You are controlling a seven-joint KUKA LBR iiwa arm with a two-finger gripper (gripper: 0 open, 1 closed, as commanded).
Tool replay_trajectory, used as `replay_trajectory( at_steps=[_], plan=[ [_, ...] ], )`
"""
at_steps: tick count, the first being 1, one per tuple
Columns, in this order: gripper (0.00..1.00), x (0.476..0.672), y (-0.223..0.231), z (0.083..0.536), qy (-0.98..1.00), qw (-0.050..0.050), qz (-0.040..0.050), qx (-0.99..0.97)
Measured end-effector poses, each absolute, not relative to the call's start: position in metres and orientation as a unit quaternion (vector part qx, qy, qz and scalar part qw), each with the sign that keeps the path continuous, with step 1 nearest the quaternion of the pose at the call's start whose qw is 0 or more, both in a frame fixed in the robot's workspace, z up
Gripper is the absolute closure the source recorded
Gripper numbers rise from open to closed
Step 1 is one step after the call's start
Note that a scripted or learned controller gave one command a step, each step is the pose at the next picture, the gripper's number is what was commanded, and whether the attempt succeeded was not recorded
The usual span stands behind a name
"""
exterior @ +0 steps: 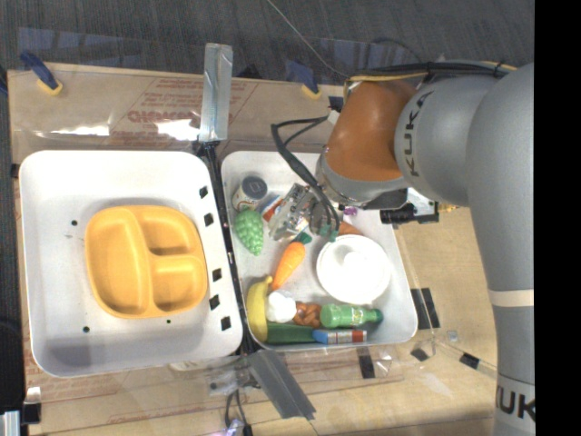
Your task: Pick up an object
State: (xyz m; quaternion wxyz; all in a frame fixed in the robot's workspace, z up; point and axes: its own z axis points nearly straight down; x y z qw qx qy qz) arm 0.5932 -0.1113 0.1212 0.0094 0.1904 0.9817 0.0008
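Gripper (295, 214) low in right bin (399, 284); carrot (290, 262) just below fingertips, not gripped; jaw state: cannot tell.

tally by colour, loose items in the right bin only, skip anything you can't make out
Green: 3, grapes, small bottle, long bottle
Orange: 1, carrot
Yellow: 1, banana
White: 1, plate
Grey: 1, round cap
Total: 7. More small pieces lie under the gripper, too cluttered to count.
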Motion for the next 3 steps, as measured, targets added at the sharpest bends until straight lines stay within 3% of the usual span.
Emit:
replay_trajectory(
  at_steps=[1, 2, 3],
  plan=[
    [0.0, 0.593, -0.111, 0.121, 0.982, 0.009, 0.0007, 0.19],
    [0.0, 0.573, -0.097, 0.091, 0.976, -0.001, 0.0002, 0.218],
    [0.0, 0.549, -0.091, 0.092, 0.98, 0.0, 0.0002, 0.197]
  ],
)
